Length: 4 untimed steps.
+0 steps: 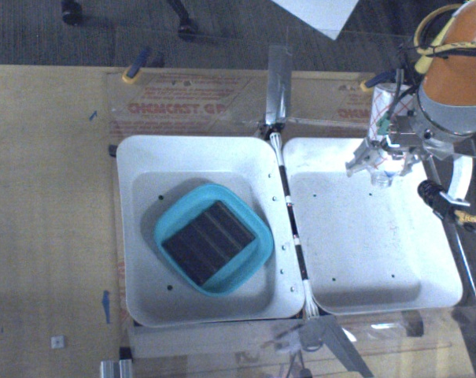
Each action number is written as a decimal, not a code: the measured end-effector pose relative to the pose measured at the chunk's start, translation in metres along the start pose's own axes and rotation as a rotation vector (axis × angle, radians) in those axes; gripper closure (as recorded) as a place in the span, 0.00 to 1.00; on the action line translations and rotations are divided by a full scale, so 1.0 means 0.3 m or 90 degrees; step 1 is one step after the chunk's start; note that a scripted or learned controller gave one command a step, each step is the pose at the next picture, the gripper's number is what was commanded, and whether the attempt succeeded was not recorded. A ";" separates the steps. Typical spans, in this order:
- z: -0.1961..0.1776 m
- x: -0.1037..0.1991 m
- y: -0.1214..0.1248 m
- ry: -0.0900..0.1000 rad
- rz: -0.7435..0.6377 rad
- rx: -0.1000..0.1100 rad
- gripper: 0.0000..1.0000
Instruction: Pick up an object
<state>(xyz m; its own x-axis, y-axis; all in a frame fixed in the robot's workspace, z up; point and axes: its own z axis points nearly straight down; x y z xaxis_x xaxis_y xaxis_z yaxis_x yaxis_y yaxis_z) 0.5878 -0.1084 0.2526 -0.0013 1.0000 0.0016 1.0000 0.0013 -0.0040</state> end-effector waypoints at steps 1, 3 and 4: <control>-0.068 -0.154 0.064 -0.002 -0.009 -0.004 0.00; 0.230 0.072 -0.105 -0.001 -0.067 -0.001 0.00; 0.209 -0.100 0.024 -0.002 -0.071 -0.003 0.00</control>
<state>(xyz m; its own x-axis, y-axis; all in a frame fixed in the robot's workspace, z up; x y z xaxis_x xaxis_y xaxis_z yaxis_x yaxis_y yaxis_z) 0.5947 -0.1383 0.1899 -0.1129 0.9936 -0.0011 0.9936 0.1129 0.0007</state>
